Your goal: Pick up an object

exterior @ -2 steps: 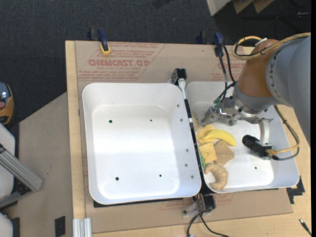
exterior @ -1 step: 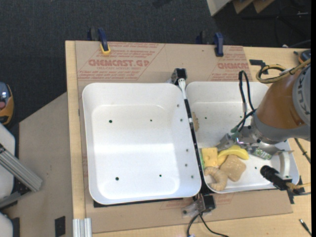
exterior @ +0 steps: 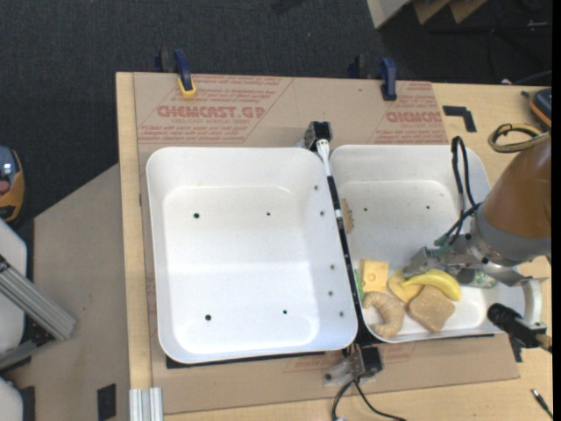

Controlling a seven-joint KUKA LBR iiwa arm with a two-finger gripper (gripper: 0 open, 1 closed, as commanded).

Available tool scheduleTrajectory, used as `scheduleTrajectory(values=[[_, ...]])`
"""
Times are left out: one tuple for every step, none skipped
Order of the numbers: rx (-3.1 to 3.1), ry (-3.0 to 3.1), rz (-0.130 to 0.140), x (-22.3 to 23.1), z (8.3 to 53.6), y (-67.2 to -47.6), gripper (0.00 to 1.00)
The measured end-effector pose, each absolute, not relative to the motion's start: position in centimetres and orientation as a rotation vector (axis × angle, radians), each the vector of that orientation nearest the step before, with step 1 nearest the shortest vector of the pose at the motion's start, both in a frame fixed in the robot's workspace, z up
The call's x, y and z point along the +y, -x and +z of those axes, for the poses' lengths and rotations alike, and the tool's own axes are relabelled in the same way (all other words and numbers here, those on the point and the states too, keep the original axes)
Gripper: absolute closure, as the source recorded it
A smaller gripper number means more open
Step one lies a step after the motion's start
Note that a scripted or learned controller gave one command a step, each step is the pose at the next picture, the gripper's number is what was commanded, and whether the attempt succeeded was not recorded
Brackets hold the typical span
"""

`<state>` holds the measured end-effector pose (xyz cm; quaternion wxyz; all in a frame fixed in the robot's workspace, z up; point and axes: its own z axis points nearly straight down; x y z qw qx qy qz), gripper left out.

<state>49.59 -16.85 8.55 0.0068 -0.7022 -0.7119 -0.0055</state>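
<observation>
At the far left of the bench (exterior: 88,261) the brown board carries the left bin (exterior: 175,182), a shallow white tray with rounded corners and a few small dark dots on its floor. A thin black strip (exterior: 337,226) runs along the seam where it meets the right bin (exterior: 386,160), and two blue clamps (exterior: 182,67) grip the board's far edge. Moving into the right bin, a small tan scrap (exterior: 345,216) lies against its left wall, well apart from the cluster gathered in the near corner. That cluster begins with a pale yellow cheese wedge (exterior: 374,275), lying flat just beside the seam; in front of it sits a beige, lumpy ginger-like root (exterior: 385,312), close to the bin's near rim. Just right of the cheese a yellow banana (exterior: 428,282) curves across, touching or overlapping the tan bread-like block (exterior: 430,309) below it. The gripper (exterior: 438,259) hangs right above the banana, its grey metal fingers low and near the fruit's upper edge, but whether they stand apart or together I cannot tell, nor whether they touch the banana. A small green item (exterior: 481,279) peeks out beside the gripper's body, mostly hidden. A black cable (exterior: 458,178) climbs from the wrist over the bin's right side, and the arm's orange band (exterior: 526,196) bulks in from the right, covering that corner of the bin.
</observation>
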Motion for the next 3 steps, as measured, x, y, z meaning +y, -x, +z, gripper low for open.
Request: scheduleTrajectory(values=[[-2.225,2.189,-0.024,-17.4,8.6,-49.5,0.0],[-2.23,2.206,-0.021,-18.0,9.7,-49.6,1.0],[-2.23,2.231,-0.005,-20.7,19.9,-49.8,1.0]])
